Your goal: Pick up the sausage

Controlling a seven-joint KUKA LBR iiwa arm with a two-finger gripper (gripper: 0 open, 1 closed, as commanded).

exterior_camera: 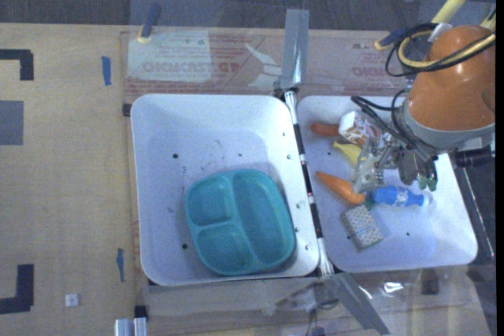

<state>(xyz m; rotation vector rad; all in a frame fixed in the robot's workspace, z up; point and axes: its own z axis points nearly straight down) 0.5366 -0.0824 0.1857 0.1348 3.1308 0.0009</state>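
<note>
The sausage (324, 128), a short reddish-orange piece, lies near the back left corner of the right bin (449, 248). My gripper (372, 171) hangs over the middle of that bin, to the right of the sausage and nearer the front, apart from it. It hovers among a yellow piece (346, 149), a white packet (352, 124) and a blue bottle (398, 198). The orange wrist band (457, 90) hides the bin's back right part.
An orange carrot (341, 186) lies left of the gripper, and a grey checked block (362, 227) sits in front of it. The left bin (157, 130) holds a teal divided plate (239, 221). A metal divider (303, 169) separates the bins.
</note>
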